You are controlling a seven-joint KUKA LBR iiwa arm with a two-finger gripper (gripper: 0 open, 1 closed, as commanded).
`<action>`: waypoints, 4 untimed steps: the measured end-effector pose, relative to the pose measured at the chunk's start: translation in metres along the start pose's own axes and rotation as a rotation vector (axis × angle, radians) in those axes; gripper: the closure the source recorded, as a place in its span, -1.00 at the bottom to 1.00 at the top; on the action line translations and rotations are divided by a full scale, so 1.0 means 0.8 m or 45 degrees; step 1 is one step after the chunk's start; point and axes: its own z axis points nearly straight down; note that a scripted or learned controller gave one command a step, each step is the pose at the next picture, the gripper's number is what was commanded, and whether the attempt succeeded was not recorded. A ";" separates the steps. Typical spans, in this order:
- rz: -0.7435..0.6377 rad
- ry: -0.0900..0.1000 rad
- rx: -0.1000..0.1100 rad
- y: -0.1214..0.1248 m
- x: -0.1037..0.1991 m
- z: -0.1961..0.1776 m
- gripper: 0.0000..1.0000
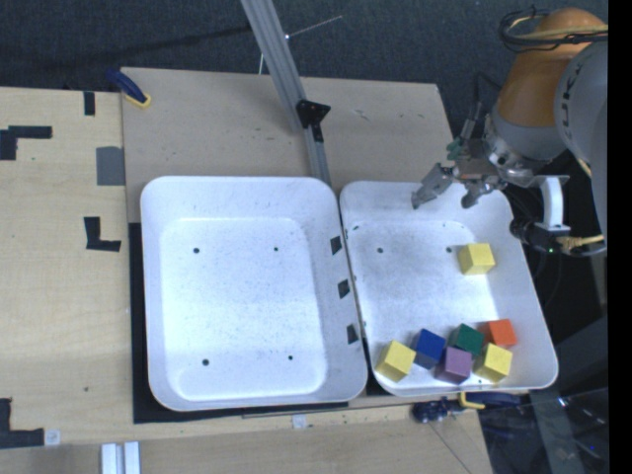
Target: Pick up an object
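Note:
My gripper [449,193] hangs over the far edge of the right bin [415,265], open, its two fingers spread apart with nothing between them. A yellow cube [476,258] lies alone in the right bin, below and slightly right of the gripper. Along that bin's near edge sits a cluster of cubes: yellow [397,359], blue [430,347], purple [457,362], green [467,341], orange [501,333] and another yellow [496,361].
The left bin [237,284] sits beside the right one. A slanted metal pole [286,67] runs down to the gap between the bins at the far side. The arm's orange band [538,77] is at the top right.

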 end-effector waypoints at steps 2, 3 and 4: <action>0.001 0.000 0.008 0.004 0.011 0.074 -1.00; 0.001 0.000 0.008 0.002 0.012 0.142 -1.00; -0.001 0.000 0.002 0.004 0.013 0.125 1.00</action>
